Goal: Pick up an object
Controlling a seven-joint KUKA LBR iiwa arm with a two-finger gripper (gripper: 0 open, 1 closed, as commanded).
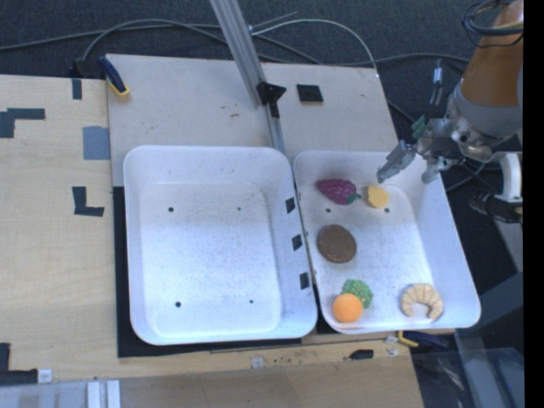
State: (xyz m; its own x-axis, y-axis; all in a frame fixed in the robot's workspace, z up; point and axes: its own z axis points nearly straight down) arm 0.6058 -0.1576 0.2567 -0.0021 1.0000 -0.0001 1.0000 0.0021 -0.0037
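Note:
The right bin [453,253] holds several small items. A purple grape bunch [337,190] and a small yellow piece [376,197] lie near its far edge. A brown round disc [337,244] sits in the middle. An orange ball [347,308] touches a green piece [359,291] at the front, and a tan croissant [422,301] lies at the front right. My gripper [405,174] hangs over the bin's far right corner, just right of the yellow piece. It is open, with nothing between its fingers.
The left bin [136,253] stands beside the right one. A slanted metal pole [242,49] rises behind the bins, with cables on the dark floor beyond. A yellow-and-blue clamp [113,76] lies at the board's far left corner.

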